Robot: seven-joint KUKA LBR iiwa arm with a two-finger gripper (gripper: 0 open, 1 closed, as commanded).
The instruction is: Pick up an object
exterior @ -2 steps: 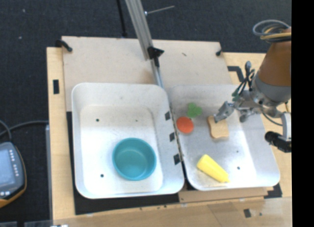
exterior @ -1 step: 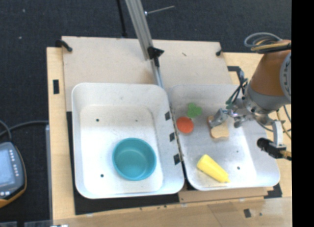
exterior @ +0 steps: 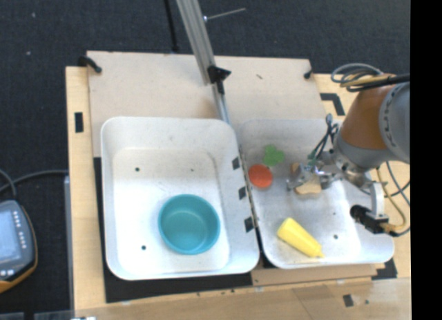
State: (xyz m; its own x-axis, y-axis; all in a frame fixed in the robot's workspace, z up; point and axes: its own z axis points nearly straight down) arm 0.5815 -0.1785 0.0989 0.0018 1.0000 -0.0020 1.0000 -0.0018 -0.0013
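A tan object (exterior: 309, 187) lies beneath the end effector (exterior: 311, 175), whose grip state I cannot tell.

A robotics lab: plywood bench (exterior: 179, 83), aluminium camera mast (exterior: 193, 25).

A bowl (exterior: 189, 224) sits in the left bin (exterior: 124, 139); the right bin (exterior: 359, 246) holds a ball (exterior: 260, 176), a leafy piece (exterior: 273, 154) behind it, and a cone (exterior: 299, 237) nearer the front
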